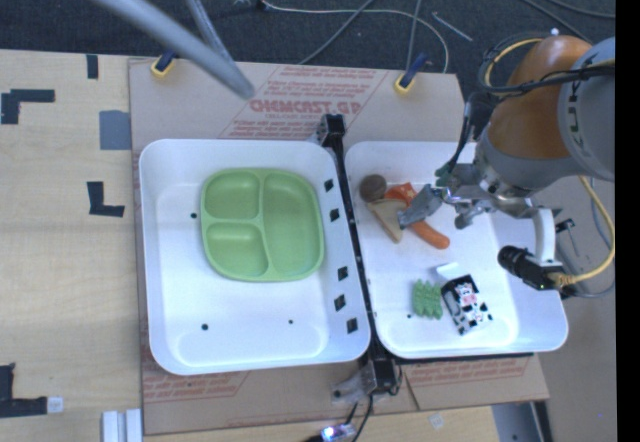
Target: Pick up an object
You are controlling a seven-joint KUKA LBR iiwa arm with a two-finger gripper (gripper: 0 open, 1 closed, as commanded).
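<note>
Gripper (pixel 425 210) in right bin (pixel 520 330), over orange carrot (pixel 432 233); fingers' state: cannot tell. You should treat carrot as light, stiff, prob. slick. Grip mid-length, across narrow width.

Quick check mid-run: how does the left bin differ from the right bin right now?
The left bin holds one thing, a green divided plate; the right bin holds several small items, among them an orange carrot-like piece, a green ridged piece and a black-and-white toy. The gripper sits over the right bin, not the left bin. Both are shallow, white and sit side by side.
</note>
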